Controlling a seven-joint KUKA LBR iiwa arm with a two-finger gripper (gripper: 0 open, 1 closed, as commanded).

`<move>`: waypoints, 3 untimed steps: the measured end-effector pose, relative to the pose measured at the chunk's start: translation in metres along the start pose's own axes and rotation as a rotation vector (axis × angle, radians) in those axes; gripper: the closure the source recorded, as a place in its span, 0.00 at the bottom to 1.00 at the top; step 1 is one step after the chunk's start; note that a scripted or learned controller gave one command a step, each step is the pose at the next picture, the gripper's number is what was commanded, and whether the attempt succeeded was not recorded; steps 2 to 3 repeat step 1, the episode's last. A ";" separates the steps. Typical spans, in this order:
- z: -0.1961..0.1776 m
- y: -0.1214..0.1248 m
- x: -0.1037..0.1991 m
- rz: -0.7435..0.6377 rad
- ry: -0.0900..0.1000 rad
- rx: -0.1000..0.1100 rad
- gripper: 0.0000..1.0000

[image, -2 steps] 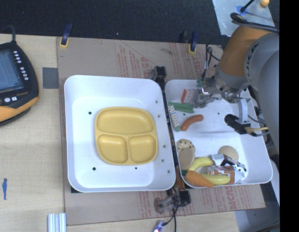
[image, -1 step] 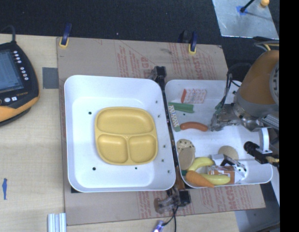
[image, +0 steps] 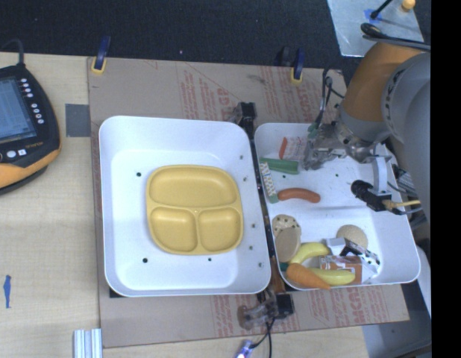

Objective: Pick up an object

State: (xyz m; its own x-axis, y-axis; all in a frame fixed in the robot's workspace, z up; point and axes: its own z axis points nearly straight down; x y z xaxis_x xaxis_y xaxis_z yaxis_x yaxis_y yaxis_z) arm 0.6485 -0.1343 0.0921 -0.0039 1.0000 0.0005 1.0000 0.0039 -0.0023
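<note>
Sausage (image: 298,195) lies at seven o'clock of your gripper (image: 317,157), finger state indiscernible; approach step, descend next.

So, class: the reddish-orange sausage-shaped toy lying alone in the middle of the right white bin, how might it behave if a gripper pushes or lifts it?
The reddish-orange sausage-shaped toy looks rounded and long, so a sideways push would probably roll it. Its glossy surface suggests smooth plastic that could slip between fingers. It seems small, likely light, with bare floor of the right white bin around it.
</note>
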 end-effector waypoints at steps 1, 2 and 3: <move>-0.009 -0.072 -0.077 0.003 -0.001 0.002 0.00; -0.009 -0.072 -0.077 0.003 -0.001 0.002 0.00; -0.009 -0.072 -0.077 0.003 -0.001 0.002 0.00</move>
